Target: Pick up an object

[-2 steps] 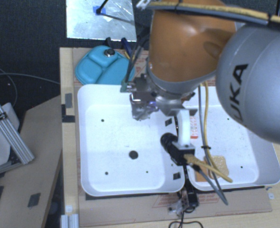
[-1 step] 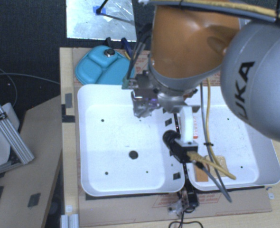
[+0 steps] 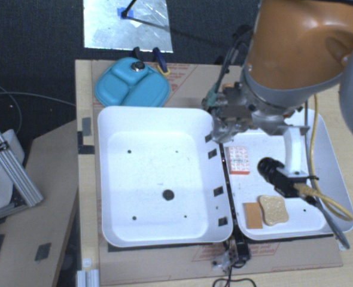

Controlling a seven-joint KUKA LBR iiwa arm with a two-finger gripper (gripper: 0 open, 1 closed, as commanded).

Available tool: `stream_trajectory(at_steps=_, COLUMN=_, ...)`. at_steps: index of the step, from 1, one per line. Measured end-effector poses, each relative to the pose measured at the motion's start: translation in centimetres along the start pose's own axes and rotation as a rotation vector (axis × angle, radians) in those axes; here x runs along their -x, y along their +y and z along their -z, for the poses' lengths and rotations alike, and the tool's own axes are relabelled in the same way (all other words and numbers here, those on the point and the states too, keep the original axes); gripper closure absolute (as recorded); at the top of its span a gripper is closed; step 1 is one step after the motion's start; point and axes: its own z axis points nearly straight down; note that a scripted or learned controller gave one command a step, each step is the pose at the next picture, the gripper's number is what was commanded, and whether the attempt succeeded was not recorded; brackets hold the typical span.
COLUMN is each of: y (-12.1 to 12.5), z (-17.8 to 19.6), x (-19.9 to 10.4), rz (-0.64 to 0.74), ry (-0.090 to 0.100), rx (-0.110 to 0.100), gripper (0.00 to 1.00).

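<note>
- The arm (image 3: 308, 34) reaches in from the upper right, its orange band large in the foreground.
- The gripper (image 3: 224, 121) hangs below the grey wrist.

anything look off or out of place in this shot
One thing stands out: a blue divided tray lies on the bench behind the left bin, outside both bins. In the right bin, the toast slice, brown card and red-printed packet lie flat, nothing spilled.

Dark carpet floor (image 3: 33, 34) surrounds a tan bench (image 3: 87, 160), a shiny foil sheet (image 3: 127, 15) lying beyond
</note>
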Motion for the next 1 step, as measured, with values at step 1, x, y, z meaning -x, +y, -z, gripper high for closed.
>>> stream_trajectory(at_steps=1, y=0.03, z=1.01, x=-0.43, rz=0.011, ry=0.002, rx=0.002, gripper=1.00)
